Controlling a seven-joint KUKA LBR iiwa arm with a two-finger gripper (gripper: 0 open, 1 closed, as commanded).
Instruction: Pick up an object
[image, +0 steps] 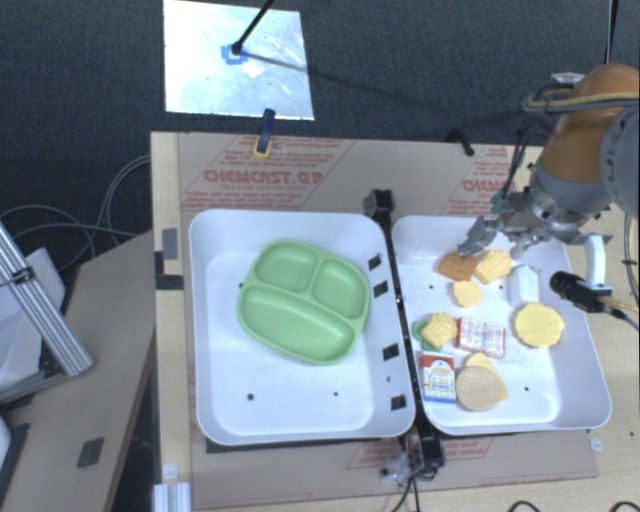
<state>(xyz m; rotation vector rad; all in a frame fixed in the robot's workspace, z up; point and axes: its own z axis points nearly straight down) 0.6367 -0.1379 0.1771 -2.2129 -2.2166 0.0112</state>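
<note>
Green divided plate (304, 300) in left white bin (215, 400), cardboard sheet (300, 175) beneath, foil square (238, 60) behind

Food pieces (480, 335) crowd the right bin (580, 400); its near-right corner lies open.

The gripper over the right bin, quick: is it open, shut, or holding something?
Gripper: open, holding nothing, fingers spread just above the orange and yellow toy foods.

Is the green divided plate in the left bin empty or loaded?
Empty. The green plate lies flat in the left bin, and all three of its compartments show bare green.
</note>
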